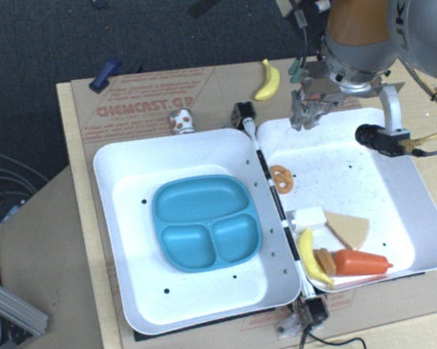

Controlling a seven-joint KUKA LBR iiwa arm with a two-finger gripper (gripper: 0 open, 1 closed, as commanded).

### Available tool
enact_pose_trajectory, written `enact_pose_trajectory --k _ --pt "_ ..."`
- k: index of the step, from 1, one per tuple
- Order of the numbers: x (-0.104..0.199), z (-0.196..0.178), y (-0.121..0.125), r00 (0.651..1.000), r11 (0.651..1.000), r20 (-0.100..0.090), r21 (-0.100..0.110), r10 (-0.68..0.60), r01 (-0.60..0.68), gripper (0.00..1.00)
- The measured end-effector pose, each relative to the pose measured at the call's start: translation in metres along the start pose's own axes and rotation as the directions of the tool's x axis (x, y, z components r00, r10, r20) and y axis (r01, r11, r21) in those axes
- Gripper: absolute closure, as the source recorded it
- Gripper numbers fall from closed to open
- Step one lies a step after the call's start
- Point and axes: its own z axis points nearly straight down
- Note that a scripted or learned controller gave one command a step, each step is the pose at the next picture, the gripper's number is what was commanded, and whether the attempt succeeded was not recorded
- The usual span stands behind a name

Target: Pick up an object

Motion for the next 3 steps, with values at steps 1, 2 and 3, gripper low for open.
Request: enact_pose_trajectory --k 1,2,3 --pt "0.005 0.002 0.023 1.000 1.000 0.000 -0.002 -0.002 0.002 1.00" --pt "0.028 -0.001 0.009 1.000 1.000 -0.001 0.003 -0.001 0.001 1.00" --pt "0.022 0.001 0.038 1.000 1.000 0.000 -0.001 -0.002 0.002 1.00"
